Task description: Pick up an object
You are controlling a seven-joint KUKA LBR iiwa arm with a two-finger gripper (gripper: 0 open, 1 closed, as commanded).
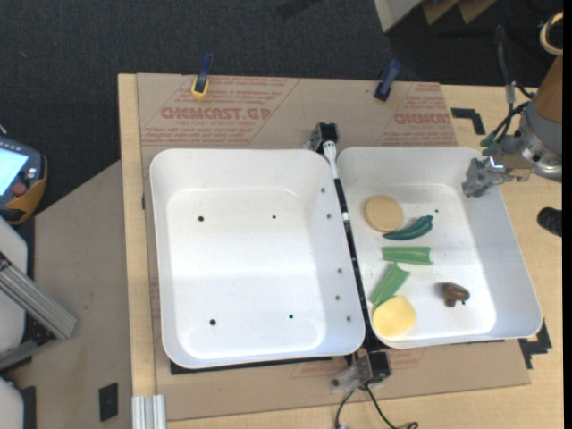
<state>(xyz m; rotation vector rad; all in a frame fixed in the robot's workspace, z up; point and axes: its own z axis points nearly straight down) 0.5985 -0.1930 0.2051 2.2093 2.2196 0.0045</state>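
Note:
The right bin [509, 239] holds a tan round disc [384, 212], a dark green curved pepper [410, 231], a green bean piece [407, 255], a light green pod [390, 283], a yellow round piece [394, 316] and a small brown object [454, 294]. My gripper [478, 179] hangs at the upper right corner of that bin, above its rim and apart from every object. Nothing shows between its fingers.
The left bin [179, 195] lies beside the right one, with a black divider strip [344, 231] between them. Both rest on a cardboard sheet [232, 105] held by blue clamps [204, 74]. The arm's body [545, 123] enters from the right edge.

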